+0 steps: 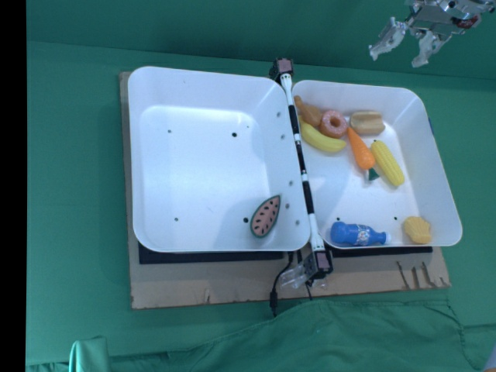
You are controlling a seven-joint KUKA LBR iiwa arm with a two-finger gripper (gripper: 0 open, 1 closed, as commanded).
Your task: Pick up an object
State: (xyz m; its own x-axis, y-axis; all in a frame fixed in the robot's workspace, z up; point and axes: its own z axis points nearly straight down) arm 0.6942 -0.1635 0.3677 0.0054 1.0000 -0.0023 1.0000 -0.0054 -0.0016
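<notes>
Gripper [409,45] raised at upper right, fingers spread apart, nothing between them

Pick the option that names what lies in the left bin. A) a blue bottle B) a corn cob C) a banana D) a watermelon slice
D: the watermelon slice lies alone near the front right corner of the left bin, while the blue bottle, corn cob and banana all lie in the right bin.
</notes>
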